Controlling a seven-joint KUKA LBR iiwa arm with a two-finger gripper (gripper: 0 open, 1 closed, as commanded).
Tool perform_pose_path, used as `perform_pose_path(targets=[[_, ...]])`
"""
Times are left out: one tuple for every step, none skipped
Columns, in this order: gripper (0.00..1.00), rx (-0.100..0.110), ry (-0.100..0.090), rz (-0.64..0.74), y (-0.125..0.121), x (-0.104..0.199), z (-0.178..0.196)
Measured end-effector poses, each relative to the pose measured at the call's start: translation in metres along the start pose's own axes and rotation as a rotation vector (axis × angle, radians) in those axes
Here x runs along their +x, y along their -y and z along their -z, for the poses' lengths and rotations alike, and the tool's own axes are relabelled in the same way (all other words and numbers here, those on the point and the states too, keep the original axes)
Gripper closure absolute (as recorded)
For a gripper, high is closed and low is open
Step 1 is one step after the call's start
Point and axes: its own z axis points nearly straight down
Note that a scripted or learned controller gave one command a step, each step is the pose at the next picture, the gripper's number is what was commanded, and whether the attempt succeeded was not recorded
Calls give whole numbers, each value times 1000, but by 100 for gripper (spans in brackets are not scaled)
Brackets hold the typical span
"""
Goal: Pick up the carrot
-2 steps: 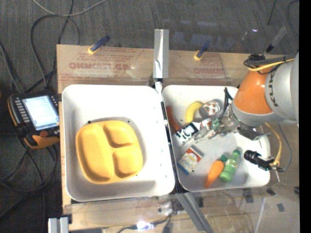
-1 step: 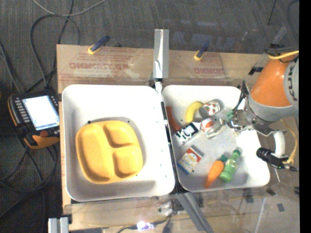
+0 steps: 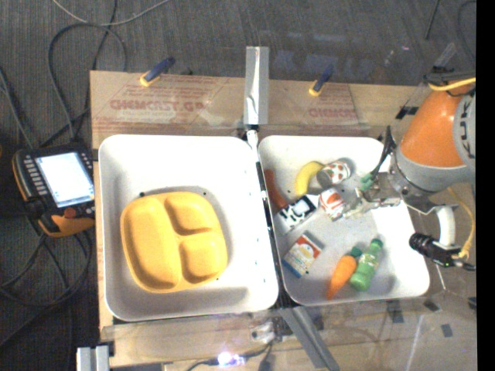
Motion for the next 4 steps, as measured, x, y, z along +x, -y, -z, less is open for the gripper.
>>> perform_pose_path(targets=[[0,0,0,0,0,0,0],[0,0,4,155,23,-20,-7],[0,-7,6,293,57,13,-67],[100,-11,5,293,56,14,-58]])
